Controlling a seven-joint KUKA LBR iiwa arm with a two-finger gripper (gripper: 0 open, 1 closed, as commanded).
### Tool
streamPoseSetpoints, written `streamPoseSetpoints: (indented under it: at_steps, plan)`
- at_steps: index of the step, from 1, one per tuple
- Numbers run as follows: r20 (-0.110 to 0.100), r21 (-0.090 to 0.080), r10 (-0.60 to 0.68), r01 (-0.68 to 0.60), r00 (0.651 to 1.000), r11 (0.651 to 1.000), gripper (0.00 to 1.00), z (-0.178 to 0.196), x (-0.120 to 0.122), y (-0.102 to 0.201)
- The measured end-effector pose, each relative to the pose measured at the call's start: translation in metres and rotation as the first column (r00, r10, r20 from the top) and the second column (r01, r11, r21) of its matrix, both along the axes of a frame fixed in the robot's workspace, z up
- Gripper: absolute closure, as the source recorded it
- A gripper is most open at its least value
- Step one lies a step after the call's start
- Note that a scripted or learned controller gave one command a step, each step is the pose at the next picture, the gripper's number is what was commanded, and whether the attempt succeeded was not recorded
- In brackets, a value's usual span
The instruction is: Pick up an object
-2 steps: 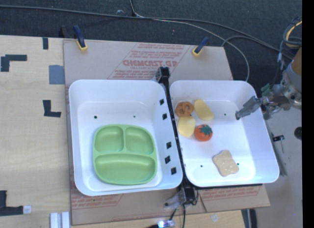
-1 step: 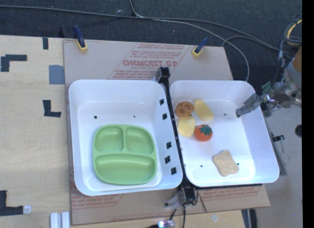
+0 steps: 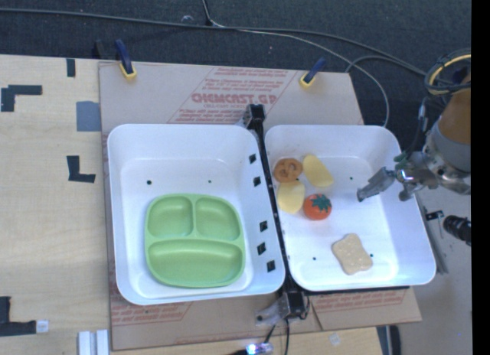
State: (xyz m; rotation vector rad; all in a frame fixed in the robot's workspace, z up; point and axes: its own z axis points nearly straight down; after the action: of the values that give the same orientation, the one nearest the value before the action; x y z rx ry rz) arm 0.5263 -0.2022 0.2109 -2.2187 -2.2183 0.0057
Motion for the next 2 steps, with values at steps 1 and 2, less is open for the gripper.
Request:
streamPoseSetpoints:
  at_steps: [1, 2]
  plan:
    - [-0.002, 0.001, 0.001, -0.001, 1.0, 1.0, 0.0, -0.06, -0.008, 0.006]
    - [0.0, 0.0, 0.0, 0.0, 1.0, 1.0, 0.0, -0.112, -0.012, -0.003]
